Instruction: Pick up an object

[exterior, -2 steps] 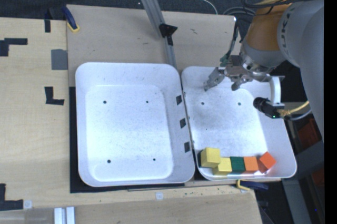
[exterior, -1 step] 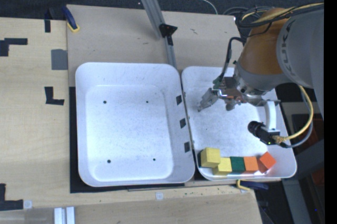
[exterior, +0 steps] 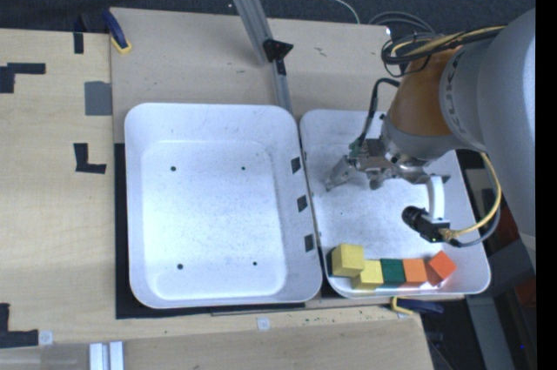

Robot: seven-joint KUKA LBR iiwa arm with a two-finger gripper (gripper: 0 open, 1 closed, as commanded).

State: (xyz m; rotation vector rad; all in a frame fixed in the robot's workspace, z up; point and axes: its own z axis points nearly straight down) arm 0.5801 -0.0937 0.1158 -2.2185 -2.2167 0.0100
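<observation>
Reaching in from the right, the grey KUKA arm with the orange band above its wrist hangs over the right-hand shallow white bin, and its two-finger gripper sits low above that bin's speckled floor, just beside the bin's left wall. How far the jaws stand apart cannot be told from this slanted view, and nothing is seen between them.

Along the near wall of that same bin lies a row of small blocks, well apart from the gripper: a larger yellow foam-like cube at the left end, then a smaller yellow block, a dark green block, an orange block and a red-orange block tilted at the right end. They touch one another in a line.

The left-hand shallow white bin lies just beside the right-hand bin, their walls meeting.
</observation>
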